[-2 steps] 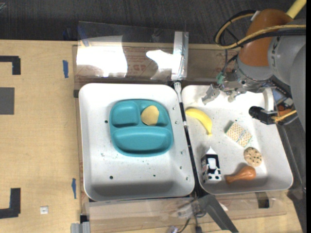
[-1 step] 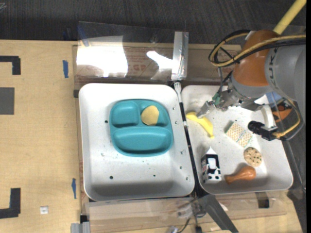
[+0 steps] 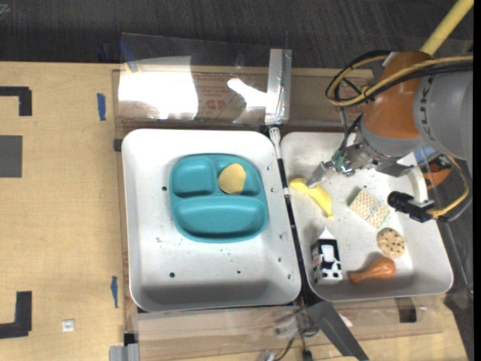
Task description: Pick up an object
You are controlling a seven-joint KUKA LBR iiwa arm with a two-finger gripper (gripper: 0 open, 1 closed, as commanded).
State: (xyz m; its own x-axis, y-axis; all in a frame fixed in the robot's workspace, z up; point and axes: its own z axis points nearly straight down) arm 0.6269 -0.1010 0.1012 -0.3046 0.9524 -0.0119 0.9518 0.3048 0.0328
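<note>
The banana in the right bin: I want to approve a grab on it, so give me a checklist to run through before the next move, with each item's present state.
1. Banana lies in the right bin, in plain sight: ok.
2. Claw close above the banana's near end: ok.
3. Claw open wide enough: cannot tell.
4. Banana clear of the patterned packet and cookie: ok.
5. Room from the wall between the bins: not ok, the banana lies close beside it.
6. Claw carrying nothing already: cannot tell.
</note>
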